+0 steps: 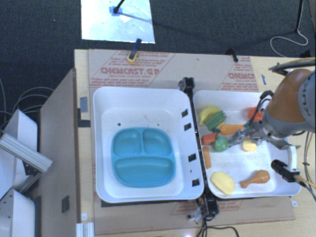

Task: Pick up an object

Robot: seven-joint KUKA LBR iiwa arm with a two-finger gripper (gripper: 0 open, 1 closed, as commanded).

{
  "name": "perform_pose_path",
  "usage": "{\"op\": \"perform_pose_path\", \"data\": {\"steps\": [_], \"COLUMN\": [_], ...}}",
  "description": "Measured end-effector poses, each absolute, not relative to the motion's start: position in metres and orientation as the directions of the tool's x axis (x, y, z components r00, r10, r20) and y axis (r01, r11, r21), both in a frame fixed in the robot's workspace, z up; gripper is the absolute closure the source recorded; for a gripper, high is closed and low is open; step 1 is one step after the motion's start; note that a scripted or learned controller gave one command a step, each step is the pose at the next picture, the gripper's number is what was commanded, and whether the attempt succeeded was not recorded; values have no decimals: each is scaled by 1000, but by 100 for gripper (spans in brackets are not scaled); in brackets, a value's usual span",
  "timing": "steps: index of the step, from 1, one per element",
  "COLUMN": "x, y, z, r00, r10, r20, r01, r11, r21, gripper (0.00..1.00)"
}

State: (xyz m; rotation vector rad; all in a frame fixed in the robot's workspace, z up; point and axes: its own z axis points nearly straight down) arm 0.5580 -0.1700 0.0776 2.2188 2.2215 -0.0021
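While the jaws (pixel 240 138) hang low, spread unclear, pale yellow block (pixel 250 146) just beside, orange carrot (pixel 231 129) near

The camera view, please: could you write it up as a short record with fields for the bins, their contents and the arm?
left bin: holds a blue divided plate
right bin: holds toy food
items in right bin: banana, green vegetable, carrot, green ball, yellow block, lemon, drumstick
arm: reaches in from the right, over the right bin
gripper: low over the middle of the right bin, near the green ball and yellow block
grasp: cannot tell
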Motion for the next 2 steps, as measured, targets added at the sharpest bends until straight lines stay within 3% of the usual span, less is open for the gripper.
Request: {"op": "perform_pose_path", "data": {"steps": [1,2], "x": [560,563], "y": [-170,-62], "z": [96,190], "r00": [-2,-14], "r10": [1000,1000], "r20": [-1,3], "r01": [1000,1000], "r11": [2,14], "r21": [5,9], "gripper": [100,100]}}
